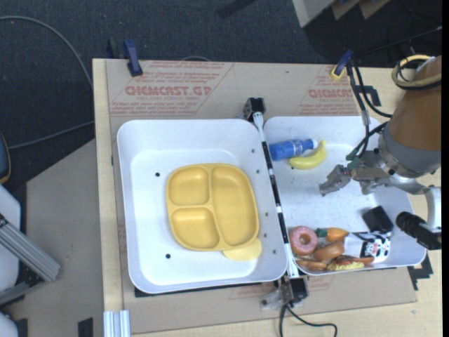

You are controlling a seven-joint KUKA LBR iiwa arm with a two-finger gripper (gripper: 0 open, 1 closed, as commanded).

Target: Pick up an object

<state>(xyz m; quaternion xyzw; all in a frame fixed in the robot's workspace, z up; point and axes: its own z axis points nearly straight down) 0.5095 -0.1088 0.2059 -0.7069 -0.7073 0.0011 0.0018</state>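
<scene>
The gripper (335, 181) hangs over the right bin (414, 209), seemingly open and holding nothing (view blurred), banana (310, 159) at eleven o'clock, likely target.

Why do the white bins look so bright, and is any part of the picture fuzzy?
In the camera view, light from above makes the left bin and right bin nearly glow, washing out detail on the rims; the yellow tray casts only a soft shadow; the pincer looks slightly fuzzy; the small toys by the donut blur together, hard to tell apart.
</scene>
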